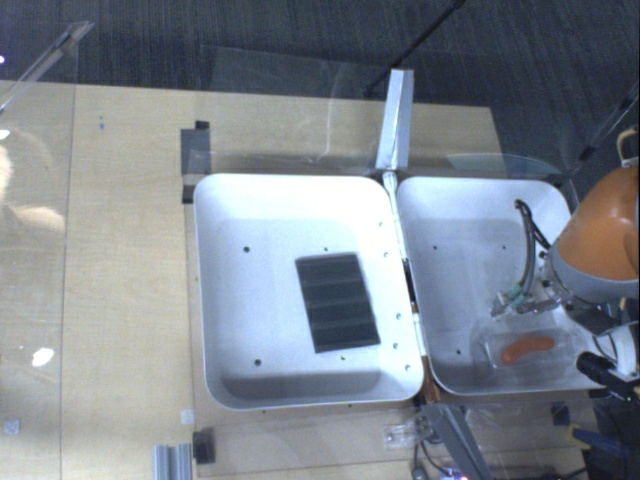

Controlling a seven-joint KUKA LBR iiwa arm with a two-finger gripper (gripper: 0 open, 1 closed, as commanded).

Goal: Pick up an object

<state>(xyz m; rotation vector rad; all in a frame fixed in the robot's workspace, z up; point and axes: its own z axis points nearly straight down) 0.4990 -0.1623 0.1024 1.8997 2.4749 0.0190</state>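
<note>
- We see the arm coming in from the right edge of the camera view, its orange band a rounded dome at the upper right of what shows.
- Below the orange sits a grey collar — the wrist — angled down and to the left.
- We make out the gripper at the wrist's lower left, a cluster of metal parts and thin wires.
- A black cable loops up from the gripper toward the orange band.
- We cannot tell how the gripper is set.
</note>
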